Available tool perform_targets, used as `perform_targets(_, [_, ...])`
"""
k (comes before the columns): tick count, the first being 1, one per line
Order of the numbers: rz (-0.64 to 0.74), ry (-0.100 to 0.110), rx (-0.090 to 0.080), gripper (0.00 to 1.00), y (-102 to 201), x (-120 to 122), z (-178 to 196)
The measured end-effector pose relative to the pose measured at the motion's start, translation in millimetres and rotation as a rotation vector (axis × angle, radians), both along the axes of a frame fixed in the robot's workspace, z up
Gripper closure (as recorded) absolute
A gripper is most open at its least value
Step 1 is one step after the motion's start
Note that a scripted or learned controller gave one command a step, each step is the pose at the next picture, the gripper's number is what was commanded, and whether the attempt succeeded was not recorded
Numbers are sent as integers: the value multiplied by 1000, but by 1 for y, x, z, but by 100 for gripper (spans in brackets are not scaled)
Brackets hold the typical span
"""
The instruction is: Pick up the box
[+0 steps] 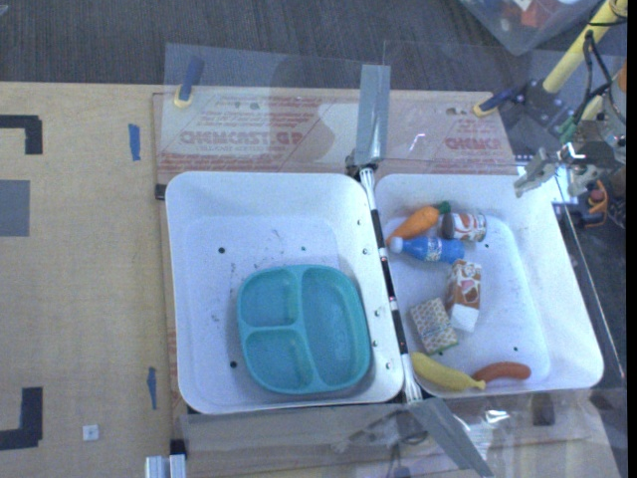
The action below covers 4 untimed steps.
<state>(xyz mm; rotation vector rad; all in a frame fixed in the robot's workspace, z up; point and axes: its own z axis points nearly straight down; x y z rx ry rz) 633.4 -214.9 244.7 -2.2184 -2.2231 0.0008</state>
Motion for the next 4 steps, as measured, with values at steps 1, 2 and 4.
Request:
perform_targets(1, [-61,1,-1,0,22,31,-102])
perform_targets(2, [-108,-3,-1,0,88,35,-158])
perform_targets(4, [-104,0,0,100,135,-4,-59])
